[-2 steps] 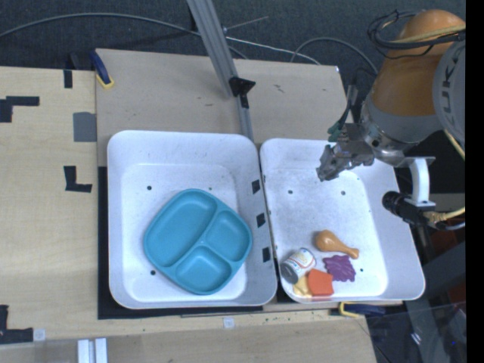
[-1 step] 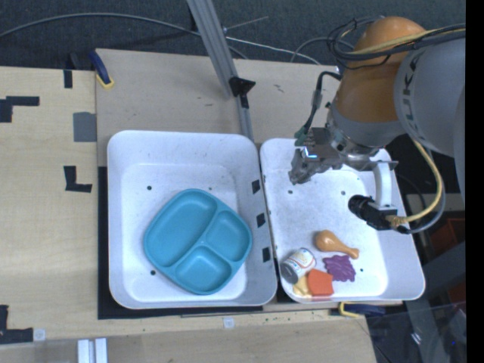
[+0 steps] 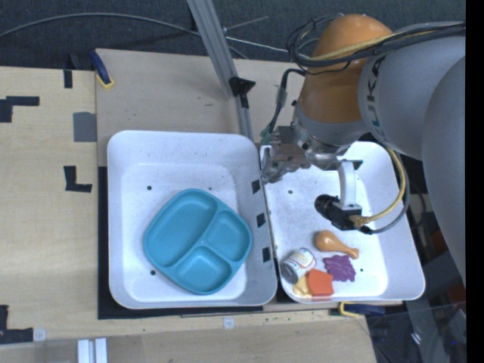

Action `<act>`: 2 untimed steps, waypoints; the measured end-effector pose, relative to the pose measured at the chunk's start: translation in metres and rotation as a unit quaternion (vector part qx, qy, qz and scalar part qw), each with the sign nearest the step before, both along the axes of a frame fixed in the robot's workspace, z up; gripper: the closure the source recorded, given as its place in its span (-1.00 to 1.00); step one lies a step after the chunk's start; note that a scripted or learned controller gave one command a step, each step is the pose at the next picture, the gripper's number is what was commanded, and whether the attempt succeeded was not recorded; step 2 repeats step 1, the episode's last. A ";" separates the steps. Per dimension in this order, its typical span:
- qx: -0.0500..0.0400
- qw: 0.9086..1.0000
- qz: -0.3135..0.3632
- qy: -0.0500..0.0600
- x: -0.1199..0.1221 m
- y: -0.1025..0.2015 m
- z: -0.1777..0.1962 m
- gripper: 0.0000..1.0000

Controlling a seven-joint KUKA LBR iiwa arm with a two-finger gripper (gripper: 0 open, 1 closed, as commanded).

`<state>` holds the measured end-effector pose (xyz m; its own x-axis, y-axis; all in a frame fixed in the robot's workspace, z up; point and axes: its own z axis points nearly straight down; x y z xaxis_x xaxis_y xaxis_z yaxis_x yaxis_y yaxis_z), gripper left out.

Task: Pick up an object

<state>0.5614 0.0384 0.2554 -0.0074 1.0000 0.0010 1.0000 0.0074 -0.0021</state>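
- gripper (image 3: pixel 281 161) seen over right bin's (image 3: pixel 393 274) upper-left corner; open/closed state can't be told
- blue plate (image 3: pixel 198 240) placed in left bin (image 3: pixel 121 203)
- small toys grouped at right bin's front

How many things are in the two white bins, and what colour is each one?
Blue: 1, the divided plate
Orange: 2, the pear-shaped toy and the block
Purple: 1, the frilly piece
White with markings: 1, the ball
Total: 5
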 end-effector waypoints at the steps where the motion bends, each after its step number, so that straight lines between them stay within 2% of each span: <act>1: 0.000 1.000 0.000 0.002 -0.002 0.054 -0.028 1.00; 2: 0.000 1.000 0.000 0.002 -0.002 0.054 -0.028 1.00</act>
